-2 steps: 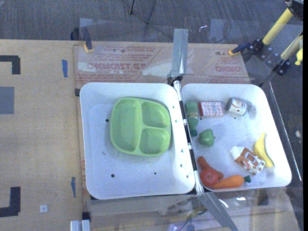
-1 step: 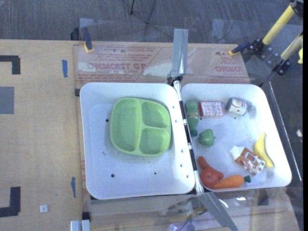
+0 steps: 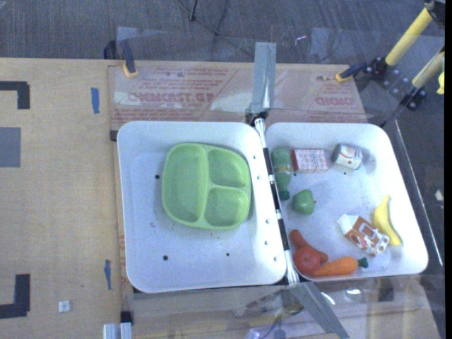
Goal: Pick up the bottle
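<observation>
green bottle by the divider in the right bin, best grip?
Take the small green plastic bottle across its middle, coming straight down from above. It lies on its side, long axis running along the divider wall, which it hugs on its left. A red-and-white carton sits close on its right, so close across the narrower lower half, probably the clearer spot.

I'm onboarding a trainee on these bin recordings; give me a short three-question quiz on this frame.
1. True or false: the green tray lies in the left bin.
2. The bottle lies against which wall of the right bin? A) left B) right C) near
3. Which fruit lies by the right bin's right wall?

Key: 1 true. 2 A, along the divider, beside the red carton. 3 the banana.
</observation>
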Available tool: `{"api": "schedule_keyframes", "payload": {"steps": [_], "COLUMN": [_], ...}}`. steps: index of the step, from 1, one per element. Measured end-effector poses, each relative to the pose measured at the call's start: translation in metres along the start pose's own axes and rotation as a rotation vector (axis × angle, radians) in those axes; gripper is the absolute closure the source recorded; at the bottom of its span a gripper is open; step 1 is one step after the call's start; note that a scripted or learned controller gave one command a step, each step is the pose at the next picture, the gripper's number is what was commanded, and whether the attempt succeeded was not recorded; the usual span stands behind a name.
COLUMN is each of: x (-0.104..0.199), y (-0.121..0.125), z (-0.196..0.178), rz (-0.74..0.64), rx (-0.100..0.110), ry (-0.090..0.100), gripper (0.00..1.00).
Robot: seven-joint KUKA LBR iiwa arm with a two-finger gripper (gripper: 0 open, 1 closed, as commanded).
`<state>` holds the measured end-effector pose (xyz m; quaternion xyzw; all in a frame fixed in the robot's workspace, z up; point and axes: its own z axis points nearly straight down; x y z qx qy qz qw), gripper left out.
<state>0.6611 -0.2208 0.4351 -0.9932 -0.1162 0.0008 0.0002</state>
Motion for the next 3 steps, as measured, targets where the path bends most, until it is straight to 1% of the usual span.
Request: {"api": "schedule_keyframes", "payload": {"steps": [1, 2, 3], "x": [-0.015, 0.003, 0.028], "y": [-0.003, -0.023, -0.125], "z": [0.000, 0.000, 0.000], "rz": [-0.063, 0.033, 0.030], "rx": [0.001, 0.000, 0.001], "ry": [-0.001, 0.003, 0.002], "gripper": [1.00, 1.00, 1.00]}}
